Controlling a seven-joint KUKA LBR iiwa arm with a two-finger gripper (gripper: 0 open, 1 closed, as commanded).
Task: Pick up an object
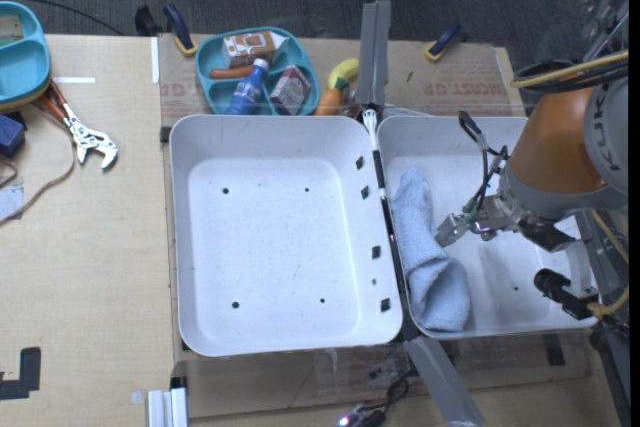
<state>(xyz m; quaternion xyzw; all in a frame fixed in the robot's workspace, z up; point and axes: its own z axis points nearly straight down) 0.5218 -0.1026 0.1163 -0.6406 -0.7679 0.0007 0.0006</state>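
Observation:
A light blue towel lies crumpled along the left side of the right bin, running from the bin's middle down to its front wall. My gripper hangs low inside that bin, just right of the towel's middle, its fingers pointing left toward the cloth. The fingertips sit at the towel's edge. Nothing shows between them. The grey arm with its orange band reaches in from the right.
The left bin stands beside the right one, with a divider between them. Behind the bins sits a teal tray with small items, a banana beside it. A wrench lies on the bench at left.

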